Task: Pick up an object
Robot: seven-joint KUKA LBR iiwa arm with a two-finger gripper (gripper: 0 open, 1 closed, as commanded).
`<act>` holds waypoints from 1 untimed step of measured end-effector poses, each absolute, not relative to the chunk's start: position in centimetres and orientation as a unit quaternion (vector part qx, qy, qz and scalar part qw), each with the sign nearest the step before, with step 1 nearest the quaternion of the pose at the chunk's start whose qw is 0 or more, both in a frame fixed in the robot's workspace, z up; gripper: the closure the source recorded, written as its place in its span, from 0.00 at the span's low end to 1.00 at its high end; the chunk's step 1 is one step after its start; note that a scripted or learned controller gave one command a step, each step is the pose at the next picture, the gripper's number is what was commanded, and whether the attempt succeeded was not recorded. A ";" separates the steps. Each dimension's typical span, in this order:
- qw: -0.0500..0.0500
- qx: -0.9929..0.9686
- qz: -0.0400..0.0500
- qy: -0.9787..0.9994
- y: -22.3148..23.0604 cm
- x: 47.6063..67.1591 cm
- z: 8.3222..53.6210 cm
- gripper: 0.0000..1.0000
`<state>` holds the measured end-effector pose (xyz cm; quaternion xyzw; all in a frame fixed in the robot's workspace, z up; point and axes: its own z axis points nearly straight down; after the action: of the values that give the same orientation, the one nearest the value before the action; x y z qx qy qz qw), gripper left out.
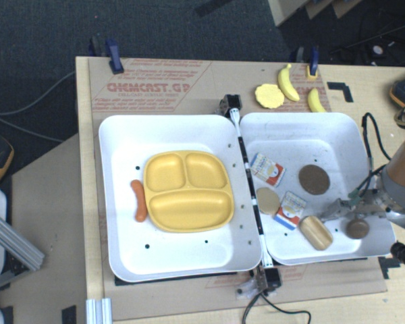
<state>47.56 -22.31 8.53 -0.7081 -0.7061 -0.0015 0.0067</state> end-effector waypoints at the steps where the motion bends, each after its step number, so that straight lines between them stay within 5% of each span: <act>1: -0.002 -0.704 -0.003 -0.710 -16.6 55.6 8.5 0.00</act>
<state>55.56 -16.64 8.50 -0.7040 -0.7102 -0.0028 -0.0020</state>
